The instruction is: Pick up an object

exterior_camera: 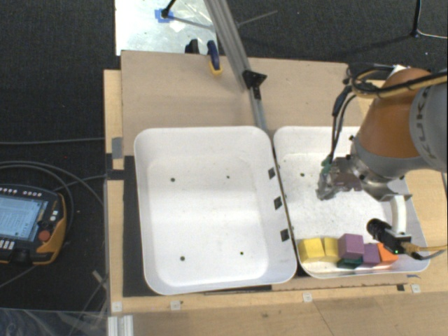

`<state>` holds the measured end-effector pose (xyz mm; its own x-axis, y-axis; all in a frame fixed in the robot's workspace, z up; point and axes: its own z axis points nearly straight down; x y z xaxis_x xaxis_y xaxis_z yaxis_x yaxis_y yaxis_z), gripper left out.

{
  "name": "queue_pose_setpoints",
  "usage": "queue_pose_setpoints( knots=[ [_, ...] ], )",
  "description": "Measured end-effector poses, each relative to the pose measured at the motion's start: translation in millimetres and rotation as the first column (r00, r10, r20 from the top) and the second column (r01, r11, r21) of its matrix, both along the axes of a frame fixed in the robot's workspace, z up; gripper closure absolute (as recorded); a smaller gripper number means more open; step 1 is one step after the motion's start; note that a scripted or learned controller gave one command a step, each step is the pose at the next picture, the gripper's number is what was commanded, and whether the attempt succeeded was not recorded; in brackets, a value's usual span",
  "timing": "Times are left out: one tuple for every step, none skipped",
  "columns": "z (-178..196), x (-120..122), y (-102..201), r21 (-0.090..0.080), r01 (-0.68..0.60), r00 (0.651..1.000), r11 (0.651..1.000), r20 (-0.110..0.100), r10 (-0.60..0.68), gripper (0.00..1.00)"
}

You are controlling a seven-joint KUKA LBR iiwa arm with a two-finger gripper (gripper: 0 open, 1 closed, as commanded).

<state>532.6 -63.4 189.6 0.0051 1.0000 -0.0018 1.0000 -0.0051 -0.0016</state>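
My gripper (327,187) hangs over the middle of the right bin (306,152), its dark fingers pointing down toward the bin floor. Nothing shows between them, and their spacing is too small and dark to read. Along the bin's near edge lie a yellow block (316,249), a purple block (351,243), a smaller purple block (372,253), a dark green block (348,262) and an orange block (387,253). These objects sit well below and to the right of the gripper, apart from it.
The left bin (203,208) stands beside the right one, joined by black clips along the shared rim. A grey pole (231,40) slants across the bench top at the back. A teach pendant (28,222) lies off the bench at the left.
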Motion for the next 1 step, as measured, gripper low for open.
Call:
queue_pose_setpoints(
  knots=[
    [0.8, 1.3, 3.2, 0.002, -0.004, 1.000, 1.000, 0.003, 0.004, 0.00]
  ],
)
